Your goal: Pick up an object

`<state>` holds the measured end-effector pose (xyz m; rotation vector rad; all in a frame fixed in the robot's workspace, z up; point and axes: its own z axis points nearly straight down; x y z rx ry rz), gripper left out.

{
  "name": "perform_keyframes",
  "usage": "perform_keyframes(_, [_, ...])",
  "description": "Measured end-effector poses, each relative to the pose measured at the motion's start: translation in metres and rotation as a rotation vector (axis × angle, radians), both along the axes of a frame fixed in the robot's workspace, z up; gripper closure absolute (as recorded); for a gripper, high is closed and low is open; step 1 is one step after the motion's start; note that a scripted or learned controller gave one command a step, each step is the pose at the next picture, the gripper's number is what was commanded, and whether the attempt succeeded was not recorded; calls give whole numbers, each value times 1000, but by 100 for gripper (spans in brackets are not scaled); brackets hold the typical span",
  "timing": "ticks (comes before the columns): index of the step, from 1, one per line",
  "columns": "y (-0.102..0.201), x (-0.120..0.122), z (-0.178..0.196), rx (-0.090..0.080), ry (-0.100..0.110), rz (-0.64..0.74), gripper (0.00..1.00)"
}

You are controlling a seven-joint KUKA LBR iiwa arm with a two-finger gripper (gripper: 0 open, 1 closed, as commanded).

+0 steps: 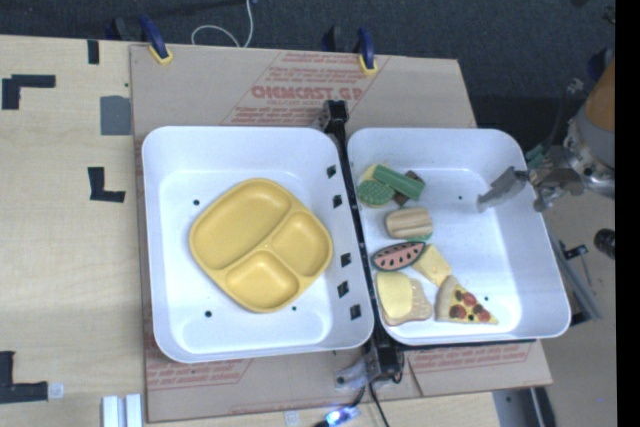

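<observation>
The right bin [500,245] holds several toy foods along its left side: a green piece [388,185], a tan cylinder [408,221], a watermelon slice [399,256], a cheese wedge [433,265], a bread slice [400,299] and a pizza slice [464,305]. My gripper [520,193] hangs over the bin's upper right rim, well to the right of the foods. Its grey fingers [497,190] are spread open with nothing between them.
The left bin [170,215] holds a yellow divided plate [261,243]. A black divider with clips [345,215] runs between the bins. Both bins rest on a cardboard sheet [300,85] held by blue clamps at the back.
</observation>
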<state>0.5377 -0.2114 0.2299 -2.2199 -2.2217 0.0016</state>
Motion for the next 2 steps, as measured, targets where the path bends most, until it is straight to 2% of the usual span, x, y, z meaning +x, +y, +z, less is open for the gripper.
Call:
perform_keyframes(1, [79,-57,-128,5,6,2,0])
perform_keyframes(2, [111,-17,-144,-2,-3,-1,0])
